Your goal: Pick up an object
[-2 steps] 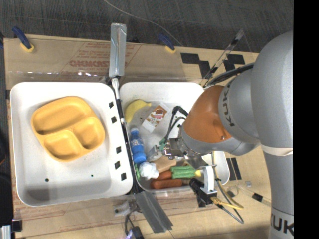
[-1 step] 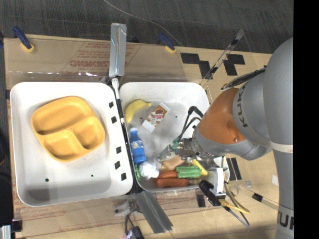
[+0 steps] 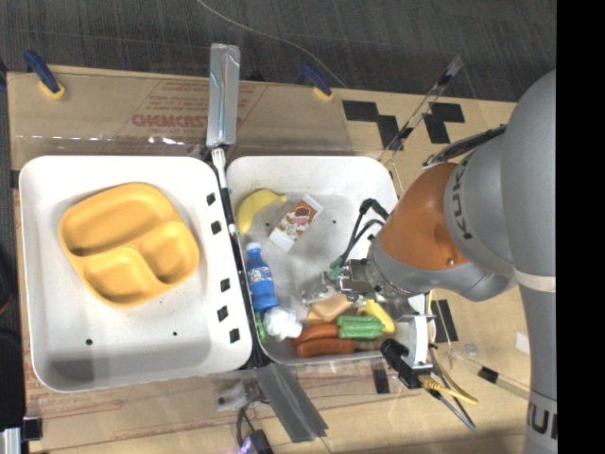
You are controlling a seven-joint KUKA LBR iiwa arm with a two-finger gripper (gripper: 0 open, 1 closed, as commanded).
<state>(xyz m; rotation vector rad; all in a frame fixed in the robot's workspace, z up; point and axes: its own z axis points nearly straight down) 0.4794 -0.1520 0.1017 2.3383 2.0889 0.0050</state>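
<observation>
White bins [image 3: 38, 282] sit on cardboard-covered bench [image 3: 142, 102], apparently over dark carpet [image 3: 113, 17].

Two white bins sit side by side — one at the left [image 3: 38, 253], one at centre right [image 3: 312, 170]. The left bin holds one yellow divided tray [image 3: 128, 242]. In the right bin: one banana [image 3: 255, 206] at its upper left, one small packet [image 3: 295, 221] beside it, one blue bottle [image 3: 259, 280] along its left wall, one white ball [image 3: 282, 324] near the lower left, two sausages [image 3: 323, 340] at the bottom edge, one green vegetable [image 3: 359, 327] — and one tan piece [image 3: 329, 307] just above them. One arm [image 3: 492, 225] enters from the right of the frame.
</observation>
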